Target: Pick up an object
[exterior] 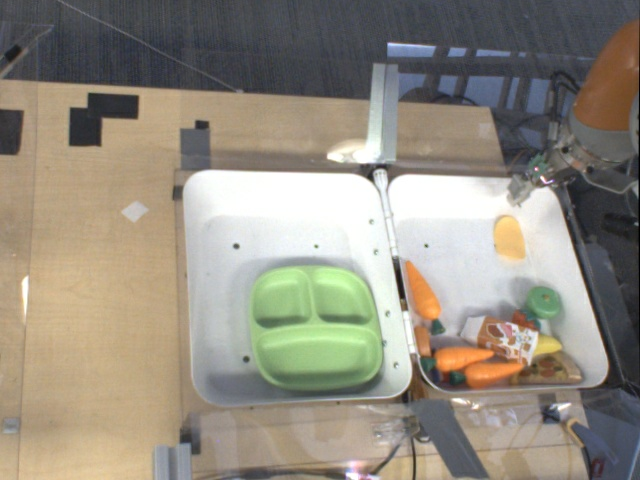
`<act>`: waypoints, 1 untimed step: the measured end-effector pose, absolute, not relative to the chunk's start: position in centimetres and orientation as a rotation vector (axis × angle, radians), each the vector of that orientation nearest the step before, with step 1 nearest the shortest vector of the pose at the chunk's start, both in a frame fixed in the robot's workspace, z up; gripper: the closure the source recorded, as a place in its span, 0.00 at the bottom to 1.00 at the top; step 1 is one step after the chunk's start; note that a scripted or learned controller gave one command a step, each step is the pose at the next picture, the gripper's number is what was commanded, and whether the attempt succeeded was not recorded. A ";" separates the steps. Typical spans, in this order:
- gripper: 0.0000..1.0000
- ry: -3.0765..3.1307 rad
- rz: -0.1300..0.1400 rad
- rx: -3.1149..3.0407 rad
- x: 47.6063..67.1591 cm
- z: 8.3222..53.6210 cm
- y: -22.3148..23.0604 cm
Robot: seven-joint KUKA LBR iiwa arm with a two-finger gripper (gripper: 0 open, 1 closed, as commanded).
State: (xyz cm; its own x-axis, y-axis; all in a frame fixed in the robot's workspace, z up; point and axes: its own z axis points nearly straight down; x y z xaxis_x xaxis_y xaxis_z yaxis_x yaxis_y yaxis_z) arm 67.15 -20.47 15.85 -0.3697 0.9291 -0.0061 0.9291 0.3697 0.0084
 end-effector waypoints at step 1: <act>0.00 2.592 0.005 1.758 67.1 15.8 -20.4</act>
